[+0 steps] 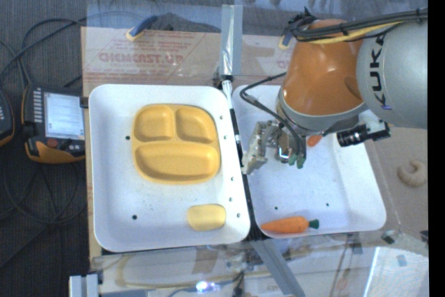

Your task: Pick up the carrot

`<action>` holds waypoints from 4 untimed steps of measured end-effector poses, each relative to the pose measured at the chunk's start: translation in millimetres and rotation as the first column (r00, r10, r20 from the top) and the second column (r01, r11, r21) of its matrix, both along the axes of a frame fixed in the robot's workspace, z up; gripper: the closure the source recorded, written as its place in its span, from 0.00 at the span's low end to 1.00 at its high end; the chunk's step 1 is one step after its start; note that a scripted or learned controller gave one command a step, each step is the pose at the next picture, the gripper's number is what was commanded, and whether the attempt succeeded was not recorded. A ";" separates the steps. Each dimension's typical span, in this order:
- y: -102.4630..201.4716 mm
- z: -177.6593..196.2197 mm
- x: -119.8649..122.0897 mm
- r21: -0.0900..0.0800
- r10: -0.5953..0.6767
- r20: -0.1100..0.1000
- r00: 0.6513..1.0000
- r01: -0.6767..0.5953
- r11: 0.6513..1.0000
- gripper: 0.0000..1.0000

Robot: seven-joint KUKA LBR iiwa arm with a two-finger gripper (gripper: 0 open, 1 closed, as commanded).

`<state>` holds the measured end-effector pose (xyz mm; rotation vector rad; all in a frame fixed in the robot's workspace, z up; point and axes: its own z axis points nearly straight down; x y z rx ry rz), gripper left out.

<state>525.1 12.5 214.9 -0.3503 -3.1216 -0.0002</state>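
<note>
1. Grey and metal, the gripper (268,148) hangs over the left part of the right bin (361,215), close to the wall where the two bins meet; its fingers look spread apart with nothing between them, though they are small and partly in shadow.
2. Orange and round, the band above the wrist (321,83) sits over the top of the right bin; the grey arm (403,73) comes in from the right side.
3. Orange with a little green top, the carrot (286,225) lies flat near the front wall of the right bin; its green end points right; it is well apart from the gripper, toward the front of the bin.
4. To do this step well, I think the gripper should move to the front of the bin until it is right above the middle of the carrot; it should turn so one finger goes on each long side; then it should go down slowly.
5. The carrot is close to the bin wall, so a finger could bump the wall; the carrot is round and could roll or slip out.
6. In the left bin (104,219) sit a yellow divided plate (175,142) and a small yellow block (206,217); they are out of the way.
</note>
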 end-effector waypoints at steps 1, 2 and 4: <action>21.3 4.8 -41.0 0.000 0.247 0.000 0.969 -0.247 0.969 1.00; 90.1 -31.5 -19.8 0.002 0.567 0.001 0.824 -0.567 0.824 1.00; 62.7 -31.6 -34.3 0.002 0.897 0.002 0.442 -0.897 0.442 1.00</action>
